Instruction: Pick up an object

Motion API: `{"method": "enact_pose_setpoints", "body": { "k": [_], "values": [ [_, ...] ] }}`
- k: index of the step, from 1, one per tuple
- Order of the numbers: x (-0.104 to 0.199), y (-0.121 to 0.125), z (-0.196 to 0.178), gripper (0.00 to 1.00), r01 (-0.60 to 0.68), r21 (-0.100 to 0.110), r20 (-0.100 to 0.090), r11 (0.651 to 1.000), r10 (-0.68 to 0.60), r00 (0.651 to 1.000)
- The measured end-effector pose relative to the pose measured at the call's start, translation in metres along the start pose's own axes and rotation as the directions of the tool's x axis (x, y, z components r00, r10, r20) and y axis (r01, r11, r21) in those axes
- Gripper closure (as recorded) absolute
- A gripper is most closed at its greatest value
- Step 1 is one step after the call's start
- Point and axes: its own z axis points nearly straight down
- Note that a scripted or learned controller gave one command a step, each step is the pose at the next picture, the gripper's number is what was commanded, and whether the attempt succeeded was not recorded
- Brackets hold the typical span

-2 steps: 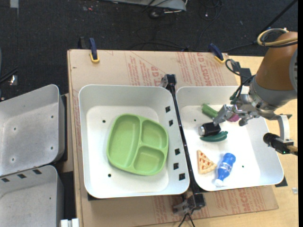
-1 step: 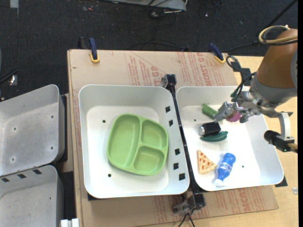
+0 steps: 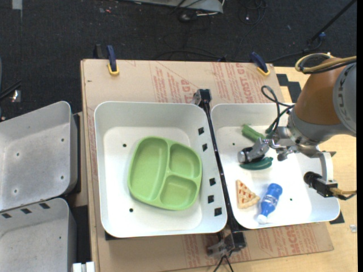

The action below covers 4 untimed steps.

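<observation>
In the right bin (image 3: 283,113), a dark green curved piece (image 3: 256,164) lies near the bin's middle, directly beneath the jaws; whether they touch it cannot be told. A second green piece (image 3: 250,132), stick-like and tilted, lies just beyond it toward 11 o'clock, near the bin's far wall. Toward 6 o'clock from the curved piece sits a toy pizza slice (image 3: 245,194), tan with red dots, and just beside that, at its 3 o'clock, a small blue bottle (image 3: 269,201) with a pale cap, lying on its side and angled toward the near wall.

The gripper (image 3: 249,152) points toward 9 o'clock, low over the curved piece; its metal tips are small and blurred, and it cannot be told whether the jaws are spread or pressed together. The arm (image 3: 321,103) enters from 3 o'clock, its orange band above the wrist.

In the left bin (image 3: 108,169) rests a light green divided plate (image 3: 165,174) with three compartments, upright and roughly centred. Both bins sit on a cardboard-covered surface (image 3: 153,78).
</observation>
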Motion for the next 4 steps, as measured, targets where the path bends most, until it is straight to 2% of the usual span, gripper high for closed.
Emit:
{"method": "enact_pose_setpoints", "body": {
  "k": [1, 2, 4],
  "values": [
    [0.001, 0.001, 0.052, 0.0, -0.001, -0.005, -0.001, 1.0, 0.001, 1.0],
    [-0.001, 0.003, 0.036, 1.0, -0.001, -0.015, 0.005, 1.0, 0.001, 1.0],
    [-0.009, -0.008, -0.062, 1.0, -0.001, -0.01, 0.003, 1.0, 0.001, 1.0]
  ]
}}
